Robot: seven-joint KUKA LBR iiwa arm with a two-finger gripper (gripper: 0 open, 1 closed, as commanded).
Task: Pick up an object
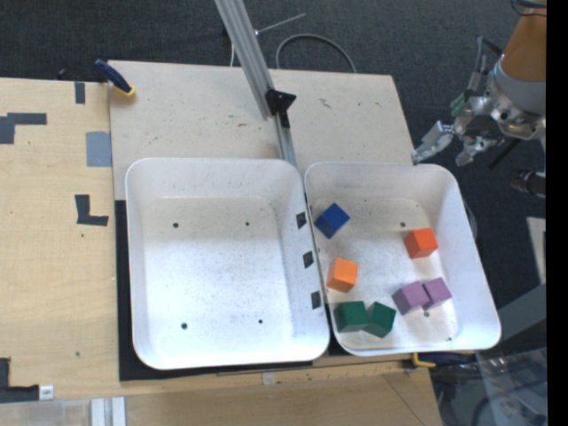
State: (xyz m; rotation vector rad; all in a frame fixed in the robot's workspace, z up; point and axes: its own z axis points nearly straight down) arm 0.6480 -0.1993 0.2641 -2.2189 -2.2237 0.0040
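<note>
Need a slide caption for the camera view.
Gripper open above right bin corner; six blocks inside, blue block nearest left bin.

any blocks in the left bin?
No: the left bin shows bare white floor, and all the blocks, such as the blue block, lie in the right bin.

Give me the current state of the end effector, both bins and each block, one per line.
end effector: fingers spread, nothing between them, above the right bin's far right corner
left bin: flat on the bench
right bin: holding all six blocks
blue block: loose, alone
orange block: loose, alone
second orange block: loose, alone
green blocks: two, touching
purple blocks: two, touching
</note>
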